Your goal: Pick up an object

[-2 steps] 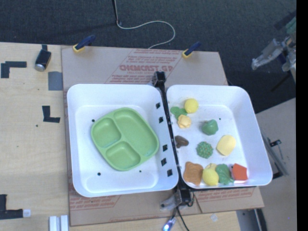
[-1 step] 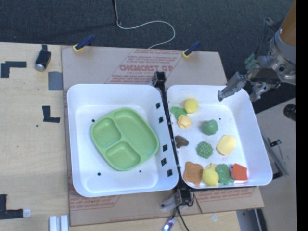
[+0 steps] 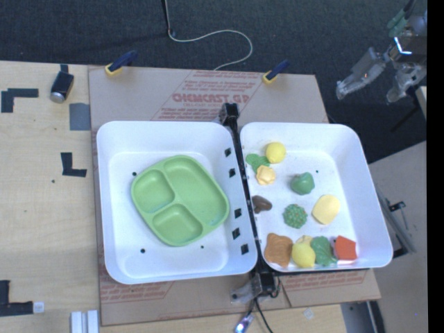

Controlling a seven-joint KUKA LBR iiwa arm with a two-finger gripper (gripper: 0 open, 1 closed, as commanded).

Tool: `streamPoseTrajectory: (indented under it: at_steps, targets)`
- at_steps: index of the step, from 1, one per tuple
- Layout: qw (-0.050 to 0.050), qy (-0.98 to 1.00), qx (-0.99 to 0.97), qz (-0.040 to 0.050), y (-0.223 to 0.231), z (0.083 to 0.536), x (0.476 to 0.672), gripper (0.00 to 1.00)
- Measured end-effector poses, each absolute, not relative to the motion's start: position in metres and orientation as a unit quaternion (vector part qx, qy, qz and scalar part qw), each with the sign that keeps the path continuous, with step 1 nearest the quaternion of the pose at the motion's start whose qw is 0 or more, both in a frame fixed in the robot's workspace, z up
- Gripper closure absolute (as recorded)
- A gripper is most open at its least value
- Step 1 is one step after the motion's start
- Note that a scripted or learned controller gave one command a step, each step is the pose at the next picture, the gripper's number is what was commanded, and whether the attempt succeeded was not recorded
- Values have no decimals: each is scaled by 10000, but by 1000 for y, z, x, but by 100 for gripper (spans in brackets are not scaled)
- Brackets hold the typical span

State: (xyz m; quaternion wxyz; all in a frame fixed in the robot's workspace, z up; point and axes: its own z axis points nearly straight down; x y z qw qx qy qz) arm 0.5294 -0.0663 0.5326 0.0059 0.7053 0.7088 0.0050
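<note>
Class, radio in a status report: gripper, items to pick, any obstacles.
Gripper open, holding nothing, up beyond the right bin. Toy food pieces lie in that bin, untouched. Nothing between them.

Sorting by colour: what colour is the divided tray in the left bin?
Light green, seen clearly in the camera view: the divided tray.

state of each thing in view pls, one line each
tool: fingers apart, nothing between them, up beyond the right bin's far right corner
green tray: flat in the left bin, compartments bare
right bin: holds scattered toy foods
orange block: at the near right corner, beside a green piece
</note>
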Motion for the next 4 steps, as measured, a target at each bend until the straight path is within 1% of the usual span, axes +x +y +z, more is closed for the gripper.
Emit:
streamPoseTrajectory:
  at_steps: [1,2,3,4]
  targets:
    - [8,7078,7065,-5,-67,535,530,100]
    - [-68,7073,7069,-58,-42,406,482,100]
    - [2,7097,7045,8,21,436,493,100]
    - [5,7103,7039,19,85,479,483,100]
